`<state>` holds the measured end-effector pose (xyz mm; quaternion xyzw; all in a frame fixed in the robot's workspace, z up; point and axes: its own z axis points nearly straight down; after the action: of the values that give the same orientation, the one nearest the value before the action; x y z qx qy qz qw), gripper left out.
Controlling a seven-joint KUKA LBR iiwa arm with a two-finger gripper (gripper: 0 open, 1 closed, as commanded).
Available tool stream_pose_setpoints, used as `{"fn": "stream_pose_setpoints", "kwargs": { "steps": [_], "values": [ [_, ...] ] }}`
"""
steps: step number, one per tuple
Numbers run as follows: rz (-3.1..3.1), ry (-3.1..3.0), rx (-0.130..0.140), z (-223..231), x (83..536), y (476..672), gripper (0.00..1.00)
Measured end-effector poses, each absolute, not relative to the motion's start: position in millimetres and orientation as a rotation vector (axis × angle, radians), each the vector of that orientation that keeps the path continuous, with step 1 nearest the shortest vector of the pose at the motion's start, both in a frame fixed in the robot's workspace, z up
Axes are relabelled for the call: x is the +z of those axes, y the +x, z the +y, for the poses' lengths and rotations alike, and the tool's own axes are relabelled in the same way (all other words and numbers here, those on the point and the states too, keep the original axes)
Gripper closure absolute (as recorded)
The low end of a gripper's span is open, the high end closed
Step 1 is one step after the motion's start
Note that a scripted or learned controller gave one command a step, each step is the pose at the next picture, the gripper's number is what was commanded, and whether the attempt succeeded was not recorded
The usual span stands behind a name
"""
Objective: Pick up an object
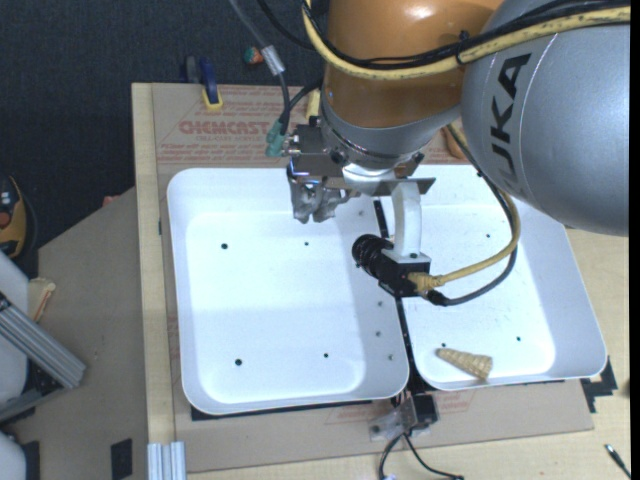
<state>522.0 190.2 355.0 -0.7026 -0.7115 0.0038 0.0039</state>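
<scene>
You see the arm (470, 78) reaching in from the right, its orange band over the back of both bins. The jaws (313, 206) hang over the far edge of the left bin (270, 308), near its back right corner; you cannot tell how far apart they stand, and nothing shows between them. The cone (466, 362), a small tan piece, lies on its side in the right bin (520, 288), near that bin's front edge, well apart from the jaws. A yellow cable (480, 268) loops from the wrist over the right bin. Both bins sit on the counter (100, 298).
</scene>
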Motion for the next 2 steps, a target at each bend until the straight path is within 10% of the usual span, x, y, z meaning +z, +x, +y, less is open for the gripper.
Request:
{"fn": "stream_pose_setpoints", "kwargs": {
  "steps": [1, 2],
  "values": [
    [-2.223, -2.215, 0.009, 226.6, 239.9, 596.7, 1.00],
    [-2.221, -2.226, -0.010, 208.7, 326.0, 574.4, 1.00]
  ]
}}
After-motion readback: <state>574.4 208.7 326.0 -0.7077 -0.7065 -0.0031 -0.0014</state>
